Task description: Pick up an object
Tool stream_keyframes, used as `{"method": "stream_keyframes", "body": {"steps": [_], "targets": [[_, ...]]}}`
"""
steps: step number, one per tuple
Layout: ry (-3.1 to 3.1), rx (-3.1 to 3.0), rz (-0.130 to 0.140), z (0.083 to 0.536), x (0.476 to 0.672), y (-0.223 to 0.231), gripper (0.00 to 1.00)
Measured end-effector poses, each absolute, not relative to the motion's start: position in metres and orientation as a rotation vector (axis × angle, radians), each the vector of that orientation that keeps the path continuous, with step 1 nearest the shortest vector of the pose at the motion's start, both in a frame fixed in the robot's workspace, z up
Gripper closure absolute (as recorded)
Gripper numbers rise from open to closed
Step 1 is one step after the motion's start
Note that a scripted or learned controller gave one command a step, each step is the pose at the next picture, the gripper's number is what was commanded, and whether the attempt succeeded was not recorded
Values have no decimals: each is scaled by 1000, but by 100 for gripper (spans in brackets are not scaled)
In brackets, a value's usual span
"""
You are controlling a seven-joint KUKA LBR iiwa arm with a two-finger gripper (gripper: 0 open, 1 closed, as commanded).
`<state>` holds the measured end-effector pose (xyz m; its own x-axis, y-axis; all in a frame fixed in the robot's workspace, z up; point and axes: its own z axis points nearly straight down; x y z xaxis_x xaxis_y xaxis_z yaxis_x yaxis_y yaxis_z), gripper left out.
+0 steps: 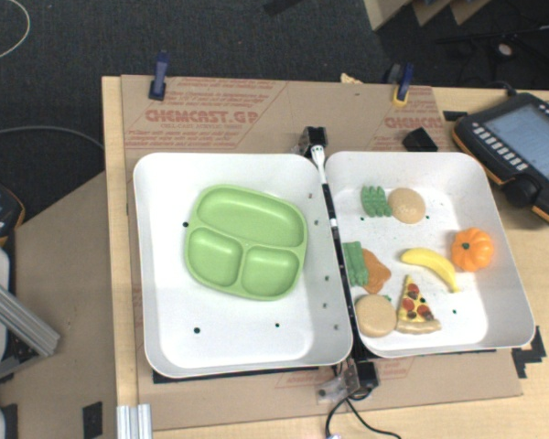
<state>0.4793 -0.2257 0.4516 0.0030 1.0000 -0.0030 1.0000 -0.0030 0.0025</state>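
Note:
The right white bin [480,183] holds several toy foods. A green ridged piece [376,201] and a round tan biscuit [407,205] lie at its back. An orange pumpkin [472,249] sits near the right wall, with a yellow banana [430,266] to its left. A green strip [353,263] and an orange wedge [376,271] lie against the left wall. A pizza slice [415,307] and a round tan cookie [376,315] rest at the front. In the left white bin [165,327], a green divided plate [245,241] lies flat.
The bins sit on a cardboard sheet [210,112] held by blue clamps [158,76] [403,82]. A black clip [315,139] joins the bins at the back. A pendant with a screen [517,144] lies at the right. Cables [352,401] trail off the front edge.

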Motion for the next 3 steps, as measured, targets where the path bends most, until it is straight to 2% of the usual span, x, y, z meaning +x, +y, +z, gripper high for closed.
{"method": "stream_keyframes", "body": {"steps": [1, 2, 3], "targets": [[2222, 2224, -2, 413, 479, -224, 100], [2214, 2204, 13, 544, 480, -193, 100], [2219, 2226, -3, 507, 479, -221, 100]]}}
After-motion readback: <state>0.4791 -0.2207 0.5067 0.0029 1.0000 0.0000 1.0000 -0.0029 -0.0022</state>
